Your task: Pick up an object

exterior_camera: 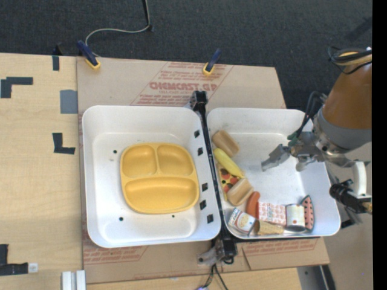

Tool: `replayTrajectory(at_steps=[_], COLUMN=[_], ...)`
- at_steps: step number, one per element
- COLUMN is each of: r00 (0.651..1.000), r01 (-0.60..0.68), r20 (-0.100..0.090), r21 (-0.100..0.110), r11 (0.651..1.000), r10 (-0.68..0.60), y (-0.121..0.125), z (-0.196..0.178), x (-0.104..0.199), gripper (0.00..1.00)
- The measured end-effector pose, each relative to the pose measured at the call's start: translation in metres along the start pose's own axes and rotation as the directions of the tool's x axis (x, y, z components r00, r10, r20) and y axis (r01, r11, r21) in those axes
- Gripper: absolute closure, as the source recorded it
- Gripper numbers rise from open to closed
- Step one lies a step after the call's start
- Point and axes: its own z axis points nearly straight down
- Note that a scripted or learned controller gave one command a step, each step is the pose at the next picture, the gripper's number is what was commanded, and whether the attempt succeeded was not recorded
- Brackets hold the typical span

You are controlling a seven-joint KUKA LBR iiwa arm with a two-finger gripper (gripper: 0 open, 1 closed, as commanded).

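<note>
My gripper point(286, 161) hangs over the middle of the right bin point(260, 121), above bare white floor. It is open, with one finger point(273, 158) pointing left and nothing between the fingers. Toy food lies along the bin's left and front sides. There is a tan bread roll point(225, 142), a yellow banana point(228, 162), a bun point(240, 191), a red sausage point(253, 203), a small round can point(243, 221) and a red-and-white packet point(272, 211). All of them lie left of or in front of the gripper, apart from it.
The left bin point(103, 132) holds a yellow divided plate point(160, 177). A black divider point(205, 156) runs between the bins. Both stand on a cardboard sheet point(139, 83) held by yellow clamps. A small carton point(296, 216) lies at the right bin's front right corner.
</note>
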Motion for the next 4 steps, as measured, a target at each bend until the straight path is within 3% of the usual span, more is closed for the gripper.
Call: replayTrajectory(at_steps=[1, 2, 3, 4], r00=[1.000, 1.000, 1.000, 1.000], r01=[-0.001, -0.002, -0.002, -0.006], r20=[0.002, 0.004, 0.003, 0.010], r21=[-0.006, -0.009, -0.008, -0.009], r11=[1.000, 1.000, 1.000, 1.000], r10=[0.001, 0.002, 0.002, 0.006], y=[0.016, 0.017, 0.017, 0.006], z=[0.141, 0.131, 0.131, 0.140], x=[0.005, 0.004, 0.004, 0.030], gripper=[0.00, 1.00, 0.00, 0.00])
